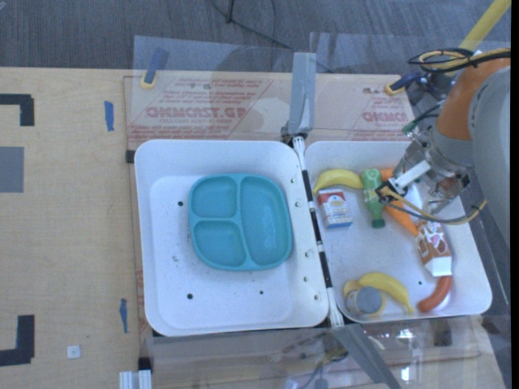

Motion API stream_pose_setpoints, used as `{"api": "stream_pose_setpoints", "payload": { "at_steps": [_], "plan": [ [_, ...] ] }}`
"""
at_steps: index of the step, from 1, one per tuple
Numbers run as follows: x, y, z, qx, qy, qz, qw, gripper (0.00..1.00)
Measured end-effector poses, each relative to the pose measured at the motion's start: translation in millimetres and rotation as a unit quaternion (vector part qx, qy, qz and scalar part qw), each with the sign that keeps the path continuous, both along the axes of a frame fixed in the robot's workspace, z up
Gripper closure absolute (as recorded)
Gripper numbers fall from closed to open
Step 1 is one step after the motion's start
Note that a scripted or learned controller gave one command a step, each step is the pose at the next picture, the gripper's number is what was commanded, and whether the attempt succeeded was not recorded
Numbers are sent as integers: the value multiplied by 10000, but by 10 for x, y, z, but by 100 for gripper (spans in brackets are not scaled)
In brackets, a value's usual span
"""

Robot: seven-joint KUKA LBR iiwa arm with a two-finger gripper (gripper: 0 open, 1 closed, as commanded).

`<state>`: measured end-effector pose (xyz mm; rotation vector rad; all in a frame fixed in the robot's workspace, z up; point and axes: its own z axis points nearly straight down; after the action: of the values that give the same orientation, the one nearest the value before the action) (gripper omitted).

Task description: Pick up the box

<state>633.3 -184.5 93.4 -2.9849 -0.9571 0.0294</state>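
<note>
two white bins (154, 241), box (335, 207) beside banana (338, 179), jaws (403, 186) state unclear

Floor (97, 14) – dark grey carpet along the top, black cable (235, 2) trailing across it | Bench (65, 217) – pale plywood, blue tape strips (109, 115), black corner markers (23, 109) | Clear acrylic sheet (211, 108), red lettering | Light: even, soft.

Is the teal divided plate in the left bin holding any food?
Empty. The teal divided plate in the left bin shows bare teal in all three compartments.
</note>
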Motion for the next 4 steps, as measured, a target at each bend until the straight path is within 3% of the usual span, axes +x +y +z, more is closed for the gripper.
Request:
{"api": "stream_pose_setpoints", "payload": {
  "at_steps": [1,2,3,4],
  "plan": [
    [58,-365,1381,-16,-96,-1037,9946,0],
    [-571,-385,655,1,-83,-544,9985,0],
    [-1311,-389,1533,5,-91,77,9999,0],
    [-1543,326,478,25,-83,1374,9905,0]
  ]
}}
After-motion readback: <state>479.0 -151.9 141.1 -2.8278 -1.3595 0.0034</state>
